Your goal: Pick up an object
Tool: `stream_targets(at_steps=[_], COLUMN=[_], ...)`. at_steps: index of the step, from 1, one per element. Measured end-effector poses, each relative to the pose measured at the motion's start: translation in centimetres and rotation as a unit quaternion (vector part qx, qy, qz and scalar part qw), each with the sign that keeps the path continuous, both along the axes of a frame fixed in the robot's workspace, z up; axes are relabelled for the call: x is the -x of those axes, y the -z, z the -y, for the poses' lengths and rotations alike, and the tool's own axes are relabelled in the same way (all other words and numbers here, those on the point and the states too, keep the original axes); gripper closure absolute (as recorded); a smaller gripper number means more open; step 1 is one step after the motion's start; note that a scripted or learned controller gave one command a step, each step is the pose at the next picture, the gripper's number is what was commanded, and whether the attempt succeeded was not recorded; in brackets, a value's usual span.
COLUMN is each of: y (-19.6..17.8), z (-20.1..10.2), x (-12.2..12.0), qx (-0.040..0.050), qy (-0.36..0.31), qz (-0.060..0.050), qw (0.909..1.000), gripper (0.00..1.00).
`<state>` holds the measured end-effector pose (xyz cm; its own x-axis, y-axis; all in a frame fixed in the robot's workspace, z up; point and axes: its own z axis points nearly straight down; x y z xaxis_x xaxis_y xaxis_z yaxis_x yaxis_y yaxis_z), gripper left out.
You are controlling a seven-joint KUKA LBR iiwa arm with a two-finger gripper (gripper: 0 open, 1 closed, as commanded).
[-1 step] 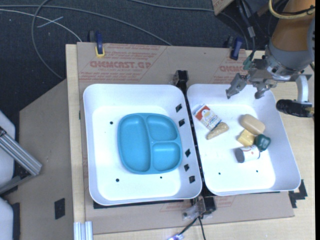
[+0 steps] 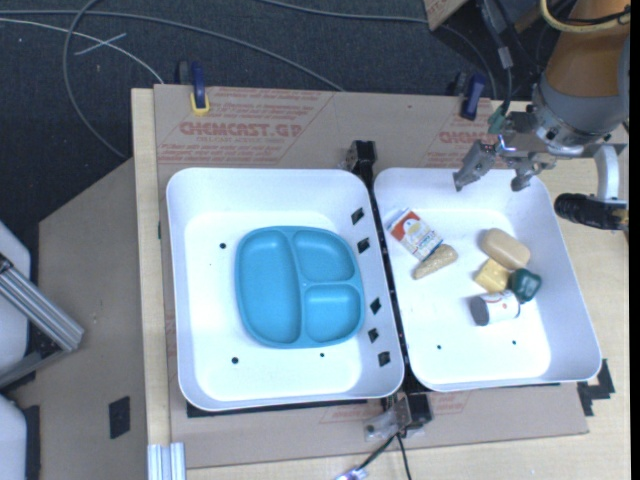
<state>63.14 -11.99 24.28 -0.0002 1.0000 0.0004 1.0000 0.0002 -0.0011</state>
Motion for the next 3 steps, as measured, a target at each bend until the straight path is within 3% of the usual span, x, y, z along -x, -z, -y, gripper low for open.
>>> stream_targets(at_steps=[2,3], y=[10.3,15.2], z=[0.2,0.1], x=[-0.4,-0.6], qx=[-0.0006,-0.0005], qy=[0.0,0.001], qz=[-0.003,0.001], qw=[1.0,1.0], gripper=[0.0,0.0])
